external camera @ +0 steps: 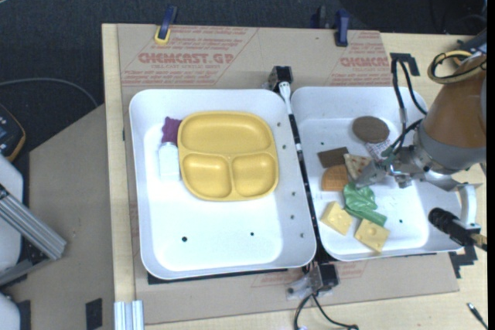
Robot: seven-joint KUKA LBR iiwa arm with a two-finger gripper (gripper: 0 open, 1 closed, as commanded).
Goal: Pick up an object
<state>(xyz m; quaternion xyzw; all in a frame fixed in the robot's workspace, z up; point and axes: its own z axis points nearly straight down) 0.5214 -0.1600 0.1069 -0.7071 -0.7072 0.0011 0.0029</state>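
The arm is reaching in from the right over the right bin [402, 100], and its gripper [380, 170] is hanging low among a cluster of small things, just above a crumpled green piece [360, 201]. Whether anything is being gripped cannot be told. Two yellow blocks [337, 218] are lying just below the green piece, a brown round disc [370, 128] is sitting near the bin's top, and a yellow divided plate [228, 154] is resting in the left bin [224, 243].
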